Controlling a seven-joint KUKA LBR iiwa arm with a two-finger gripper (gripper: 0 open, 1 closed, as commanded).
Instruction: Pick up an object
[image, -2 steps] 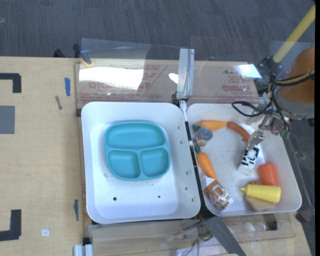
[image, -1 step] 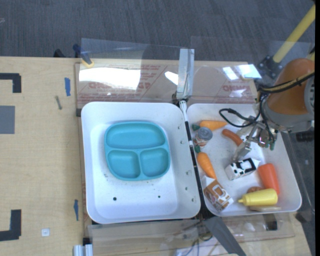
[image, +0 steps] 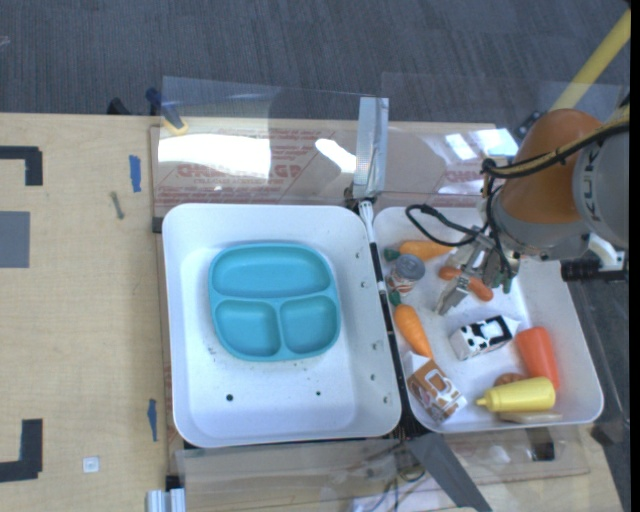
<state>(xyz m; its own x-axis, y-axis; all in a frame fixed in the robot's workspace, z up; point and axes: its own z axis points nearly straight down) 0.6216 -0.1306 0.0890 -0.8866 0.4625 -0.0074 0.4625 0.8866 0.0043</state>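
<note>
My gripper hangs low over the right bin, in its upper middle. Its two fingers are spread apart, so it is open. A small orange piece lies between the fingers; whether they touch it is unclear. Just below the gripper lies a black-and-white cow-patterned block. To the left are an orange carrot, a second orange piece and a small grey round item.
A red-orange cylinder, a yellow bottle and a brown box lie along the right bin's front. The left bin holds a blue divided plate. A clear plastic sheet stands behind the bins.
</note>
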